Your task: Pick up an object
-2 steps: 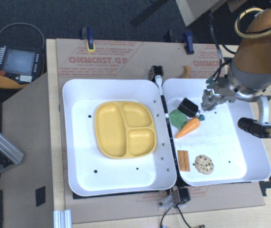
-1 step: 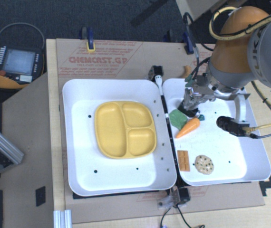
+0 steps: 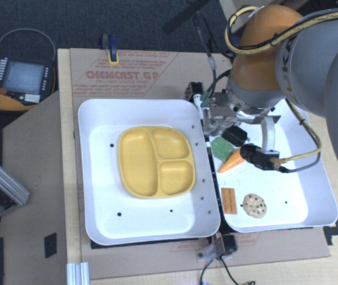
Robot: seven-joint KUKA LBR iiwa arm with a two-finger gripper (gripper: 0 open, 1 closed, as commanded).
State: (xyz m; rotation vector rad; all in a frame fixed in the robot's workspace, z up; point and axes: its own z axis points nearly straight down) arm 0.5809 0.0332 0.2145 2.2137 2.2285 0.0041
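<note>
- my pincer hangs low over the left part of the right bin, close to the wall it shares with the left bin.
- the dark fingers are bunched among wrist hardware and cable, so i cannot tell whether they stand wide or narrow, and i see nothing clearly pinched between them.
- the nearest candidates are a green piece and an orange carrot-shaped toy, touching each other just beside my fingertips.
- further toward the front of the same bin lie a small brown rectangular piece and a speckled cookie, near each other and apart from my pincer.
- the yellow divided plate sits in the left bin, well apart; i judge it too broad and flat for a good pinch.
- to do this step well, i judge i should commit to one item, most likely the carrot, and straddle its narrow width rather than its length.
- the risk i see: the green piece touches the carrot, so an off-centre close could nudge both or catch neither.
- the bin wall is close, so i should come down straight and keep my fingers off it.
</note>
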